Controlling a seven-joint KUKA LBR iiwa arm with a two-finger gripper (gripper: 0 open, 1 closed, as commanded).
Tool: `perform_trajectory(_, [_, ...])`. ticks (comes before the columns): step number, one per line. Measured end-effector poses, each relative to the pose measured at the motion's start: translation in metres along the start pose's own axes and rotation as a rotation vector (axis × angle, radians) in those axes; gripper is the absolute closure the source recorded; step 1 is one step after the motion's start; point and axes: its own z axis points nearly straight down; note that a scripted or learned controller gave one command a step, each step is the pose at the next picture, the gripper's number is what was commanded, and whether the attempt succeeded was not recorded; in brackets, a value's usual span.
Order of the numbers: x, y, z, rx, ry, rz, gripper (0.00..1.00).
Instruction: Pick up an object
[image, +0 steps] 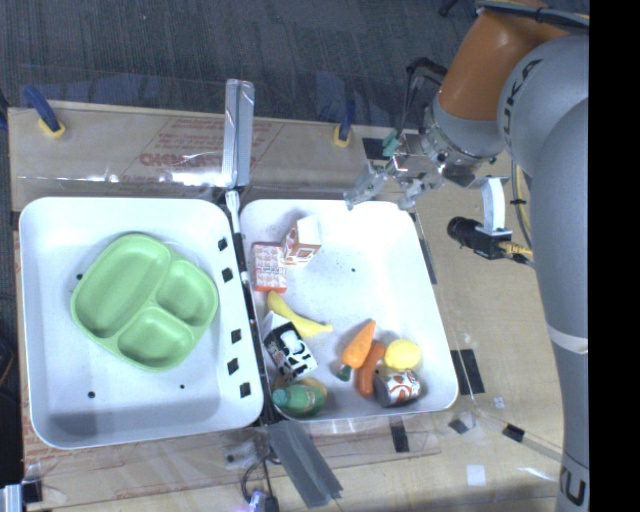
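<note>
The camera view looks down at a slant on a counter (120, 150) carrying two shallow white bins side by side. The left bin (50, 400) holds a green divided plate (145, 298) with three compartments, lying flat near the bin's centre. The right bin (400, 260), taken here as the landmark, holds all the loose objects. Near its upper-left part a small carton (303, 240) stands just beside a flat orange-and-white packet (268, 267). Toward the bin's left-centre lies a yellow banana (297, 316), and below it, against the left wall, a black-and-white box (289, 352). In the lower-left corner rests a green round object (303, 398). Along the lower part of the bin a carrot (358, 343) lies tilted, touching a second orange-red elongated object (369, 368); just to the right sits a yellow lemon-like object (402, 354), and below that a can (399, 387) lies on its side. The arm (530, 90), grey with an orange band, reaches in from the right, and the gripper (385, 190) hovers above the upper rim of the right bin, near its upper-right corner, well apart from the objects. Its fingers (360, 190) are spread apart and nothing lies between them, so the gripper is released and no object is grasped.
</note>
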Motion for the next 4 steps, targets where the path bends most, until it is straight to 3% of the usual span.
perform_trajectory(1, [0.037, 0.011, 0.153, -0.005, 0.000, 0.007, 0.00])
perform_trajectory(2, [0.036, -0.023, 0.171, -0.005, 0.000, 0.007, 0.00])
perform_trajectory(3, [0.036, -0.023, 0.161, -0.004, 0.000, 0.004, 1.00])
perform_trajectory(4, [0.059, -0.058, 0.129, 0.002, 0.002, 0.090, 1.00])
